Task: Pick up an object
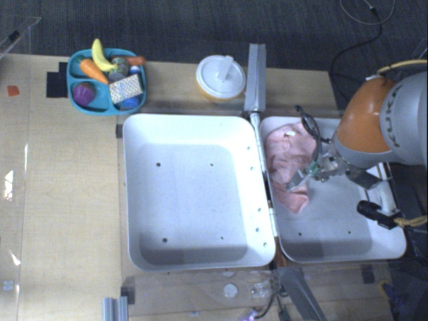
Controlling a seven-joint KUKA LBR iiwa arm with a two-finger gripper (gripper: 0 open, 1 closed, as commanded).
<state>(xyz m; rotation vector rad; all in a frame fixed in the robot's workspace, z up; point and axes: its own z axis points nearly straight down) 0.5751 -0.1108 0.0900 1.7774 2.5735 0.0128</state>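
Note:
A crumpled pink cloth (pixel 289 160) lies in the right white bin (pixel 348 243), against its left wall. My gripper (pixel 303 177) reaches in from the right and sits low over the cloth's right edge, its tips at the pink folds. The grey arm with its orange band (pixel 364 122) covers the bin's upper right part. The left white bin (pixel 194 189) has only bare floor showing.
A blue divided tray (pixel 105 80) of toy food with a yellow banana stands at the back left on the bench. A white lidded cup (pixel 221 77) sits behind the bins. A metal divider post (pixel 255 79) rises between the bins. Black cables trail at the right.

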